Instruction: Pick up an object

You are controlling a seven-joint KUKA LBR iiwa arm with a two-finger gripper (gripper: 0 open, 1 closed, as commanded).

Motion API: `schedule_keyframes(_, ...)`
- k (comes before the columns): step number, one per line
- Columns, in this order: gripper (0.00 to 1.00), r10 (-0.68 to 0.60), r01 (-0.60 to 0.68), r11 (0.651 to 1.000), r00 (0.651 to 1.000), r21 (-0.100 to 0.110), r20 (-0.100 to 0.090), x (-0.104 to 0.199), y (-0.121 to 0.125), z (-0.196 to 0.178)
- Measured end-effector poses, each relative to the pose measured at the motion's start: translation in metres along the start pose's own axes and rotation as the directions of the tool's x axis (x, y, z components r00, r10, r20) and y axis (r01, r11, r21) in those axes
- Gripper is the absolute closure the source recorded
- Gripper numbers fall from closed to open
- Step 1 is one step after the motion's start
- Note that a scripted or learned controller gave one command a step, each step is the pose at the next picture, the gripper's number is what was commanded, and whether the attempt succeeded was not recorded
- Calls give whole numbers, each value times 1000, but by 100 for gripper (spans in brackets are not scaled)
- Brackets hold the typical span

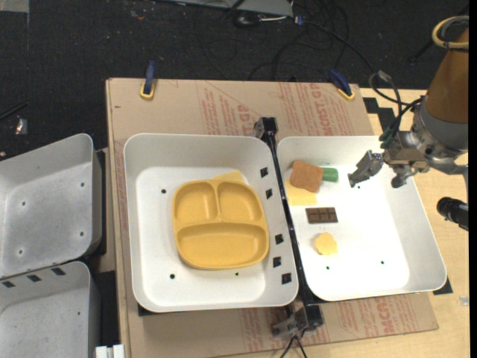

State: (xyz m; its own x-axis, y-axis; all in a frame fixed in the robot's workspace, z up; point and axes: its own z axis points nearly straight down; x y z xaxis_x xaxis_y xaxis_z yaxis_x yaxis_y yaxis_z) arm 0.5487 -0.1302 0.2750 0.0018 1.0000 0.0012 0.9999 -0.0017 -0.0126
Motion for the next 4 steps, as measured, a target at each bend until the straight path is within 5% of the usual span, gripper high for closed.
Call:
schedule_keyframes(1, 0, -3, 3, 1000, 1000, -12, 1, 1, 2, -7)
schedule_keyframes(4, 0, 0, 0, 1000, 1000, -7, 0, 12, 2, 135)
